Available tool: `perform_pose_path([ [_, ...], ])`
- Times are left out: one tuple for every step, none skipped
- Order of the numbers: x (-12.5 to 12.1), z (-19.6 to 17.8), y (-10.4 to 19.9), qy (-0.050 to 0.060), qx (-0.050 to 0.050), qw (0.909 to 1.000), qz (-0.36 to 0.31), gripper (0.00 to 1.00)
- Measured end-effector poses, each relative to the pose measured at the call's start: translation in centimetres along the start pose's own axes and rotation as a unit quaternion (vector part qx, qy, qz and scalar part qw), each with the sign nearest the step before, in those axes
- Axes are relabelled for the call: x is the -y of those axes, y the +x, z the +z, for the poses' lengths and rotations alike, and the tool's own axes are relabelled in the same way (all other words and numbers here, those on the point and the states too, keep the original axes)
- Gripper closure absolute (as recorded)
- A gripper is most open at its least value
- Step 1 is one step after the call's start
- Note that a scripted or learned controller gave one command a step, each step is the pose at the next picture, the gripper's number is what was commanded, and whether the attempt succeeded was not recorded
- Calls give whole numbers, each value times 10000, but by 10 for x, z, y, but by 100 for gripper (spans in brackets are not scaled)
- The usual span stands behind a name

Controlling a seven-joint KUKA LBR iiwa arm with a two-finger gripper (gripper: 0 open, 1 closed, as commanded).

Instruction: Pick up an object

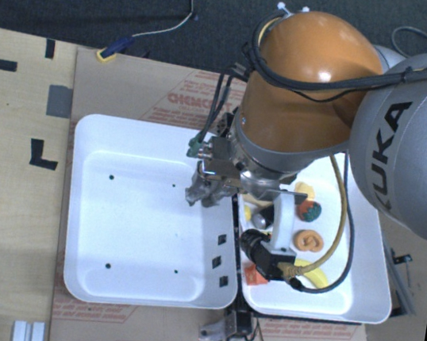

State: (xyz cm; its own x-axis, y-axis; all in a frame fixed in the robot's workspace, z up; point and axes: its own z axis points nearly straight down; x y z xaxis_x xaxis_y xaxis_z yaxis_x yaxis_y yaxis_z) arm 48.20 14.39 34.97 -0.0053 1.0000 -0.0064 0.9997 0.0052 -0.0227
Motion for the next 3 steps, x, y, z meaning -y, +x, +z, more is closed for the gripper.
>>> perform_pose_path([
  [0,-72,96,-119,-45,9999,-42,100],
  [1,-191,90,-154,-51,9999,1,100],
  [1,-184,90,-89,-17,10000,6,0],
])
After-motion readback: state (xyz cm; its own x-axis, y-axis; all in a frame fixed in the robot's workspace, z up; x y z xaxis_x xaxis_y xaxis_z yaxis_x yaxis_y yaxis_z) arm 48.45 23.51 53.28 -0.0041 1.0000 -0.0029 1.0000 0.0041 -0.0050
